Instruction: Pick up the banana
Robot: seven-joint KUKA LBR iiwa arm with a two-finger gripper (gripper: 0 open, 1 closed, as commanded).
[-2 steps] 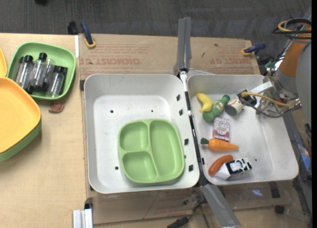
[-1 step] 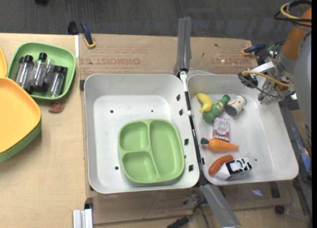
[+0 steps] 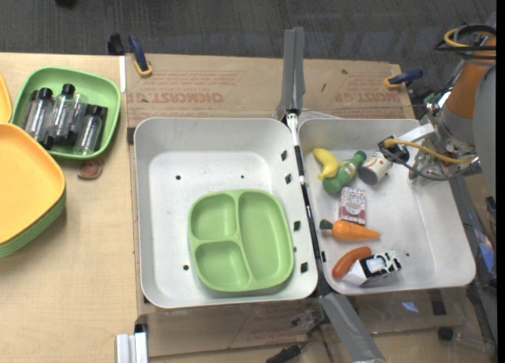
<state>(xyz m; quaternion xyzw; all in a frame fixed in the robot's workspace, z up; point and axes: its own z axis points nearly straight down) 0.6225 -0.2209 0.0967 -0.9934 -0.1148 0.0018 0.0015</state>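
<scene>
Clearly, banana (image 3: 324, 161) (yellow) lies apart from gripper (image 3: 427, 166).

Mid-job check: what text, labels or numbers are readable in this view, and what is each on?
"CHEMCAST": red print, upside down, on the cardboard sheet behind the left bin.
Smaller red lines beside it: too blurred to read.
Pink packet in the right bin: print too small.
Black-and-white carton: markings blurred.
Bottles in the small green tray: labels unreadable.
</scene>
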